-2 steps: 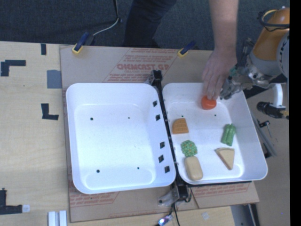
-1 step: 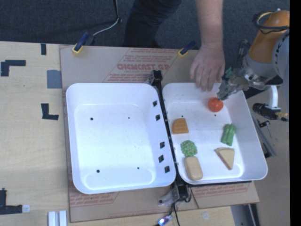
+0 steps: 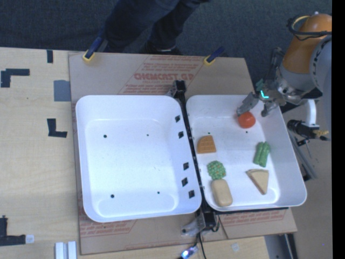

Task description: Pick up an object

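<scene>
My gripper [image 3: 256,107] hangs over the far right part of the right bin [image 3: 294,190], with its two fingers spread apart. A red tomato [image 3: 247,120] lies on the bin floor just below the left finger [image 3: 245,104], not held. Further down in the same bin lie an orange wedge [image 3: 206,144], a green pickle [image 3: 262,154], a green broccoli floret [image 3: 216,169], a tan bread roll [image 3: 221,192] and a pale cheese wedge [image 3: 259,180].
The left bin [image 3: 129,155] stands beside the right one, joined by a black clip strip [image 3: 185,144]. Both rest on a cardboard sheet [image 3: 156,74] on the wooden bench. A person in dark clothes [image 3: 156,15] stands behind the bench.
</scene>
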Tool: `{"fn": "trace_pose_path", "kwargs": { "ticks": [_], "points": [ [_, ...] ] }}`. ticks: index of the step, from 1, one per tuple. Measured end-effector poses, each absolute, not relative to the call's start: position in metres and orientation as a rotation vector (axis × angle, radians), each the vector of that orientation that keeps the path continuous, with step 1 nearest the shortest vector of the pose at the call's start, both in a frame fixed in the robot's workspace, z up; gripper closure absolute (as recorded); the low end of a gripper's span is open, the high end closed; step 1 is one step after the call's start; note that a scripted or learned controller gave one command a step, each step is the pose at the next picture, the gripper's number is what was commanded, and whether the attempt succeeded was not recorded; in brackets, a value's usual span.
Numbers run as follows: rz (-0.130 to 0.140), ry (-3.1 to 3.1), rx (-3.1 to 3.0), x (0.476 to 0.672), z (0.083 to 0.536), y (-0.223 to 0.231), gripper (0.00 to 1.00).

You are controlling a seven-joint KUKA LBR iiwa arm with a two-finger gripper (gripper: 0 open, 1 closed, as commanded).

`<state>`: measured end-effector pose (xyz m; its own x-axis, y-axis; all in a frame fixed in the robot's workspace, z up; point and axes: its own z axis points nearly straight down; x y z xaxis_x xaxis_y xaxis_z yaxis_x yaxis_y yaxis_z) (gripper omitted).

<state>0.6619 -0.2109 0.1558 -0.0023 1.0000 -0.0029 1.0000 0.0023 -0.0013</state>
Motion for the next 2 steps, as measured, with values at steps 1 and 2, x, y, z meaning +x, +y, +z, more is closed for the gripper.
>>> {"fn": "trace_pose_path", "kwargs": {
  "ticks": [1, 2],
  "points": [
    [-0.006, 2.224, 2.216, 0.662, 0.166, -0.210, 1.00],
    [-0.009, 2.225, 2.228, 0.628, 0.101, -0.224, 1.00]
  ]
}}
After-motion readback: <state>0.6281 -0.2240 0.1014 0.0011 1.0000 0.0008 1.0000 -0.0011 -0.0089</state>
